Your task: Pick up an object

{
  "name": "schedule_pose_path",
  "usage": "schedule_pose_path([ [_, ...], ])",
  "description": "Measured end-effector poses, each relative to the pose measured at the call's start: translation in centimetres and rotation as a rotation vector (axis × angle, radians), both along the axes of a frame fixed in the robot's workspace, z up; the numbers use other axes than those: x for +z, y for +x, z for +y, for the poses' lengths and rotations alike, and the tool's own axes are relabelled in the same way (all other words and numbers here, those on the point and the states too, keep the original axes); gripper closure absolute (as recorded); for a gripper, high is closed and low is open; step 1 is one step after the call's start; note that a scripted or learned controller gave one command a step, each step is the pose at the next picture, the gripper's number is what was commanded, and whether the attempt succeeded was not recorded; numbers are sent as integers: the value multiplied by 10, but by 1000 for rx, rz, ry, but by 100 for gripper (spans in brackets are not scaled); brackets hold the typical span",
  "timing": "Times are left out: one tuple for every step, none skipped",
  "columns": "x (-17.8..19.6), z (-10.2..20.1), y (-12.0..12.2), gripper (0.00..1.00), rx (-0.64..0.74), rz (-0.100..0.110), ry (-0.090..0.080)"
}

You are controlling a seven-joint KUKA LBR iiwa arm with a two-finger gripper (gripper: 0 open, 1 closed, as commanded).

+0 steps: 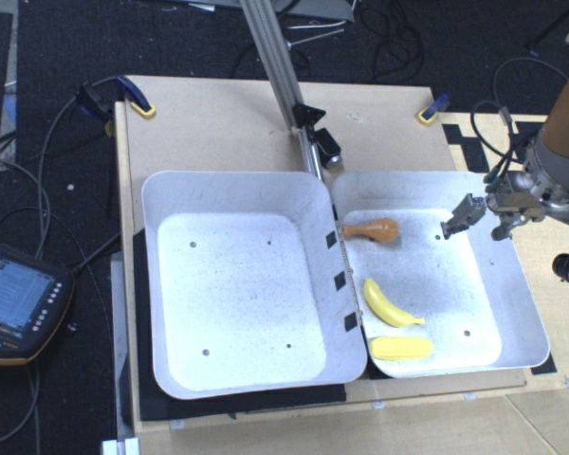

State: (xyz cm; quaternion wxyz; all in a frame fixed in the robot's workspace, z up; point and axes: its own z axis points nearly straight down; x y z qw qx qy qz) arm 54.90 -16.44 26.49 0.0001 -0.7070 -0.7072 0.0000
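Observation:
The right bin [512, 282] holds three things. An orange-brown drumstick-shaped toy [375, 230] lies near its back left corner. A yellow banana [391, 306] lies along the left wall, and a short yellow block [401, 348] sits at the front edge. My gripper [481, 224] hangs over the back right part of this bin, reaching in from the right. Its two dark fingers stand apart, open, with nothing between them. It is well to the right of the drumstick toy and apart from every object.
The left bin [171, 207] sits beside the right one, their walls meeting in the middle. A slanted metal pole [280, 64] rises from the back of the bench. Clamps mark the bench's back corners. A teach pendant [14, 301] lies on the floor at left.

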Motion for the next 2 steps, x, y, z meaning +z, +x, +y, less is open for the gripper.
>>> schedule_pose_path([
  [-63,0,-4,0,0,5,1],
  [-126,2,-6,0,0,6,1],
])
